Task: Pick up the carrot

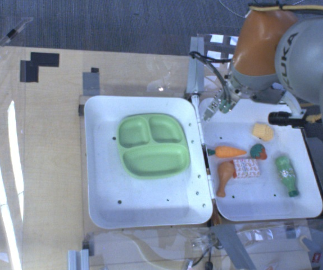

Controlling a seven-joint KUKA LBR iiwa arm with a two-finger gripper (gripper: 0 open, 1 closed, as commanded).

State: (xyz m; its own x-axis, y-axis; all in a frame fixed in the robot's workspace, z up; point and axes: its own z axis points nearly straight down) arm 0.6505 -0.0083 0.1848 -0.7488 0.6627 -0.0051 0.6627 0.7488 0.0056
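The carrot (229, 151) is orange with a small green top and lies on its side near the left wall of the right bin (262, 204), its tip pointing right. My gripper (213, 111) hangs over the bin's far left corner, above and slightly left of the carrot and apart from it. It comes down at a slant from the orange-banded wrist (256, 44). Nothing shows held in it.
The right bin also holds a brown drumstick (224, 176), a red and white box (247, 167), a green bottle (286, 175), a yellow piece (263, 131) and a small green and red piece (257, 151). A green divided plate (153, 145) lies in the left bin (96, 167).
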